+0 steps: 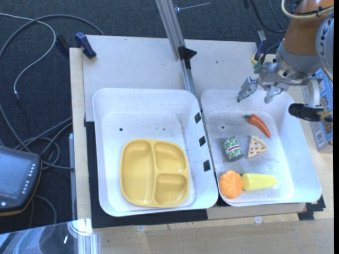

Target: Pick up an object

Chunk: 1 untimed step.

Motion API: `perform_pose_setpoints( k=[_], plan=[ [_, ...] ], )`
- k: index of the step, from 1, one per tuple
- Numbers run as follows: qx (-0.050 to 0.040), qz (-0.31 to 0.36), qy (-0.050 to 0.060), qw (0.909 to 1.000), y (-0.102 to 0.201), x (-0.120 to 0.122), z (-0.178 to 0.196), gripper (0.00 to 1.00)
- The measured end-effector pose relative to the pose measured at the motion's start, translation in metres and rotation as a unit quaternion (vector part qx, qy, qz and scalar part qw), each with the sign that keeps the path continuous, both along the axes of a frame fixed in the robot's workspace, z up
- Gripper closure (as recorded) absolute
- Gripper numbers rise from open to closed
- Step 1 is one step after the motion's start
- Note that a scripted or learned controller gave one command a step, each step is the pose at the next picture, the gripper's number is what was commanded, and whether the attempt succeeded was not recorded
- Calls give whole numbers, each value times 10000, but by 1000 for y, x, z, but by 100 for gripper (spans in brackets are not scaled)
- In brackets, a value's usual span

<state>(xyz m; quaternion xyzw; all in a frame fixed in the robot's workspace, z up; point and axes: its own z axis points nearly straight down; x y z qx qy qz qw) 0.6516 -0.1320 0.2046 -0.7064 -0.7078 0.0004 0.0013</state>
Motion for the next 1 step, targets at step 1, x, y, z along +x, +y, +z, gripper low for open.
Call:
perform_pose_setpoints(
  k=[1],
  plan=[
    [-2, 0, 1, 10000, 0, 0, 0, 0]
  ],
)
